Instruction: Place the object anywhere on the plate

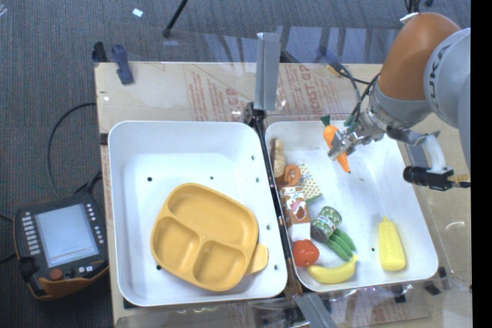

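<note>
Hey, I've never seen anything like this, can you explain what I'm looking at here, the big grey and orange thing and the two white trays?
This is one camera looking down at a workbench. The grey and orange thing on the right is a robot arm; its claw hangs over the right bin, with a toy carrot between its fingers. That bin also holds toy food: a banana, a tomato, a yellow bottle and small packets. The left bin holds a yellow divided plate, where the carrot should go.

Lying directly on the pale wooden bench [207,92]: two shallow white plastic bins, left [184,142] and right [411,203], sitting side by side.
</note>
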You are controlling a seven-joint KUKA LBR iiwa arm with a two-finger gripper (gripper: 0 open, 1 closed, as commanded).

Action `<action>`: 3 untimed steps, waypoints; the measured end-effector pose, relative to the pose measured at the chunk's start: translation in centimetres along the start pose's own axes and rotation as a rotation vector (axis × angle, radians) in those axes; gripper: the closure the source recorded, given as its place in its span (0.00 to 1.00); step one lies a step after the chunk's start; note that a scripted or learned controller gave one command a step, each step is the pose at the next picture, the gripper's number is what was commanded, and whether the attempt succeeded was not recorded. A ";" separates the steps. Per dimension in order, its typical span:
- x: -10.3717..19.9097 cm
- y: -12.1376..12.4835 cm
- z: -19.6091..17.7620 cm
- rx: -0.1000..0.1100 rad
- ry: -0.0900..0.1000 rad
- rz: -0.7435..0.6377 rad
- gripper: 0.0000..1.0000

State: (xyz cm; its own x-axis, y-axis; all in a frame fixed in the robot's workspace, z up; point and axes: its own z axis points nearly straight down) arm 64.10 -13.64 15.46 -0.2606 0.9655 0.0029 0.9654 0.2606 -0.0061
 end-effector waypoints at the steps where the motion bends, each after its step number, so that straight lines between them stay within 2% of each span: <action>1: 0.0 0.0 0.0 0.000 0.000 0.000 0.00; 2: 4.5 -4.9 -1.2 -0.001 0.000 -0.045 0.00; 3: 4.5 -4.9 -1.1 0.000 0.000 -0.045 0.00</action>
State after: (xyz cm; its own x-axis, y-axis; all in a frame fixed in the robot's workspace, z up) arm 58.22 -10.60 16.61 -0.3036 0.9528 0.0035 0.9528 0.3036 -0.0059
